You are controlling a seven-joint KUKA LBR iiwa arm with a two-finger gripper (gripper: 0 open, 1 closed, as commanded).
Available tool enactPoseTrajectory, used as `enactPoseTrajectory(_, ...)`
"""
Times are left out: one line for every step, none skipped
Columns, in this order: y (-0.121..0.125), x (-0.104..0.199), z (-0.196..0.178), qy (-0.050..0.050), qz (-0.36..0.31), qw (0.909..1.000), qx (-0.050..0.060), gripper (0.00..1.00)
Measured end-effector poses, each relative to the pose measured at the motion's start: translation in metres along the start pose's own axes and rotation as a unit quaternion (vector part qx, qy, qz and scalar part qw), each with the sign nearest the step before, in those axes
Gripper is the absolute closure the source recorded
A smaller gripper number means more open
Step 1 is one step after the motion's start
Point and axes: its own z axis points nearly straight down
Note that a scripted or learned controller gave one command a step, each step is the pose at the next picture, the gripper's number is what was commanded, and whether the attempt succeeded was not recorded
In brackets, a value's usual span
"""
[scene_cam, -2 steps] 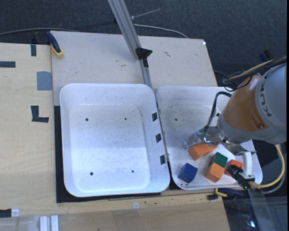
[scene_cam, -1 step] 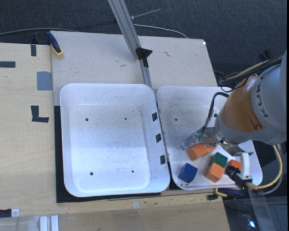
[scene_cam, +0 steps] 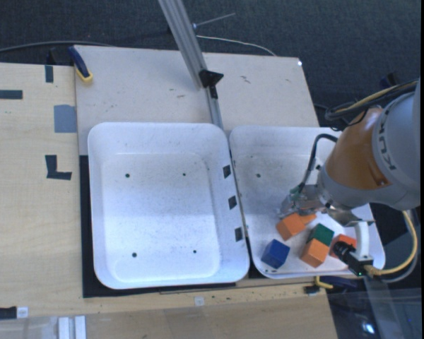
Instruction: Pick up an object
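In the right bin (scene_cam: 268, 154), the gripper (scene_cam: 302, 205) hangs just above an orange block (scene_cam: 294, 225). A blue block (scene_cam: 275, 253) sits at 7 o'clock from it, and a green and orange block (scene_cam: 317, 245) at 4 o'clock.

In the shallow white right bin (scene_cam: 268, 154), a blue cube (scene_cam: 275, 253) lies left of an orange-and-green block (scene_cam: 316, 246), an orange block (scene_cam: 295, 225) behind them.

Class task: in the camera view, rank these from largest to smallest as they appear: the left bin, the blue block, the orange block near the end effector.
1. left bin
2-3. orange block and blue block: they look about alike, so unranked.
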Motion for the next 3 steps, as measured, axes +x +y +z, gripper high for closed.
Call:
enactPoseTrajectory(0.000,-0.005,-0.001,-0.007,0.003,1.0000,-0.004,1.00)
enactPoseTrajectory(0.000,-0.005,-0.001,-0.007,0.003,1.0000,-0.005,1.00)
enactPoseTrajectory(-0.021,0.083,-0.086,0.009,-0.003,0.9997,0.021,1.00)
